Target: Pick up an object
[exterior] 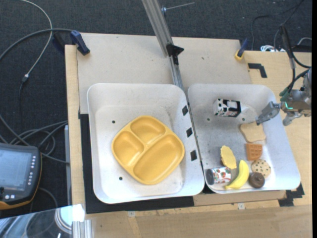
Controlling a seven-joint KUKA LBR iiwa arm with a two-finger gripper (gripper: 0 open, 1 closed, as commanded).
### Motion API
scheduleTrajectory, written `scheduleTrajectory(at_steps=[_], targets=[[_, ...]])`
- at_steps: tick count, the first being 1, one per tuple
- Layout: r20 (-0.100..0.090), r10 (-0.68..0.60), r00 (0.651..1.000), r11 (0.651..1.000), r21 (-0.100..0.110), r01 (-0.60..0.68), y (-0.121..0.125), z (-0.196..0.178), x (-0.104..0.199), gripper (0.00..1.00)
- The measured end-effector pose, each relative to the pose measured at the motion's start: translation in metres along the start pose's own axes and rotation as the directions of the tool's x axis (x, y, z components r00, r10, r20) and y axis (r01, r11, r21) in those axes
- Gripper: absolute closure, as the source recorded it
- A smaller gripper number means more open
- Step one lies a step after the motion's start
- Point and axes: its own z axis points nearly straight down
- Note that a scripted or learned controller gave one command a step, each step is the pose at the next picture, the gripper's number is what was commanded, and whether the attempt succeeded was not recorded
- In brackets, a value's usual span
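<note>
The fingers (270,112) hang over the right bin's (277,133) far right part, grey and slim, just above a slice of toast (252,132); from here I cannot tell whether they are apart or together, and nothing sits between them.

The toast lies flat, pale tan, with its rounded top toward the bin's near side. Behind it a black-and-white cow-patterned carton (227,107) lies on its side, long axis running left to right. Nearer the front sit a square orange waffle (254,150), a round chocolate-chip cookie (261,168) and a dark doughnut (256,180). A yellow banana (239,175) curves from the bin's near edge up toward the waffle, beside a lumpy yellow piece (228,157). A small can (218,175) with a red-and-white label lies on its side, pointing left to right.

The left bin (99,133) holds a smooth yellow plate (148,149) with three compartments, set at a slant. Both bins rest on the pale wooden worktop (129,58).
</note>
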Motion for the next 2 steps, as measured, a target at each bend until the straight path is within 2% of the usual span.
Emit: scheduleTrajectory(at_steps=[1, 2], targets=[[-0.001, -0.001, 1.0, 1.0, 0.005, 0.001, 0.03, 0.066, 0.013, 0.0], [0.0, 0.0, 1.0, 1.0, -0.003, 0.0, 0.031, 0.051, 0.012, 1.0]])
